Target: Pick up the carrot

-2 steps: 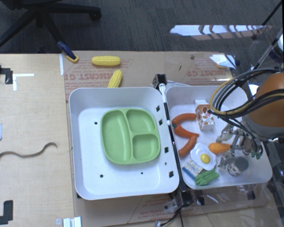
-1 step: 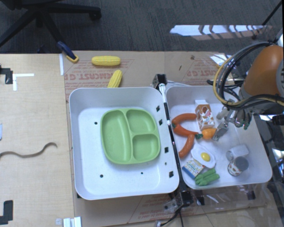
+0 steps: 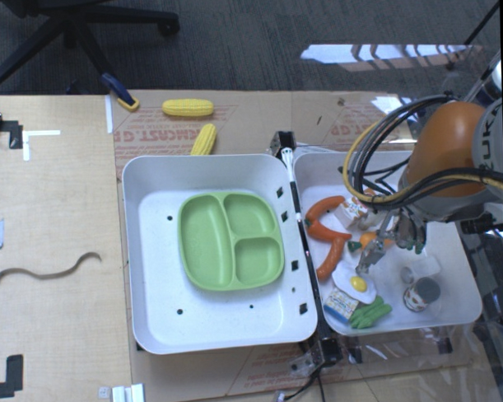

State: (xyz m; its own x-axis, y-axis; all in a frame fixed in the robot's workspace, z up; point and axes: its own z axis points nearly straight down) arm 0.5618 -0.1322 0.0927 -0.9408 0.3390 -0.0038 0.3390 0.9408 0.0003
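A cardboard-topped bench stands on dark carpet and bears two white bins side by side. The left bin (image 3: 147, 266) holds a green divided plate (image 3: 232, 239) near its middle. The right bin (image 3: 461, 304) is crowded: the carrot (image 3: 329, 259) lies at its nine o'clock side, slanting, just below two orange-red sausages (image 3: 324, 210). A fried egg (image 3: 357, 281) sits beside the carrot's lower end, green peas (image 3: 371, 314) at six o'clock, a small can (image 3: 421, 294) toward four o'clock. The gripper (image 3: 373, 248) hangs over the bin's centre, at about three o'clock of the carrot; cables blur it, so whether the jaws are spread cannot be told. Two corn cobs (image 3: 188, 108) lie on the cardboard at twelve o'clock of the left bin.
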